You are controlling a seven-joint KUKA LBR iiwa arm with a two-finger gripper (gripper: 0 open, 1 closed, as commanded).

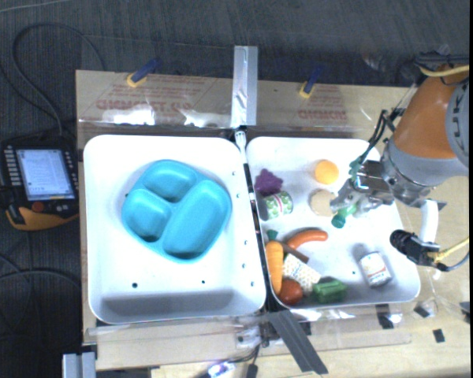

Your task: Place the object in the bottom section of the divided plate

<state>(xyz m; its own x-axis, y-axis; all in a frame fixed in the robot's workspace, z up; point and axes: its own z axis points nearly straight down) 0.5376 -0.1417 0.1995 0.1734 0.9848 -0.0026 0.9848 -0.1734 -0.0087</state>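
Arm: grey with an orange band above the wrist, it reaches in from the right of the camera view and hangs over the right bin [256, 211].
Pincer: the pincer [348, 203] sits low over the right bin's upper middle, just beside a pale round thing [320, 202]; whether it is wide or narrow cannot be told, and nothing is seen clamped in it.
Green piece: a small teal-green bit [339, 220] shows just under the pincer; whether it is part of the tool or a loose object is unclear.
Right bin contents: orange ball [325, 171], purple object [268, 182], green-labelled can [278, 204], red sausage-like piece [303, 237], carrot [274, 263], small white bottle [374, 268], green block [329, 290].
Divided plate: the blue divided plate [176, 208] lies in the left bin [102, 290], well apart from the pincer; all three of its sections look bare.
Done: judging by this, nothing yet; no object has reached the plate's bottom section.
Left: a firm grasp, the carry across the wall between the bins, and the release into the bottom section.
Worktop: the worktop [102, 85] carries both bins side by side.
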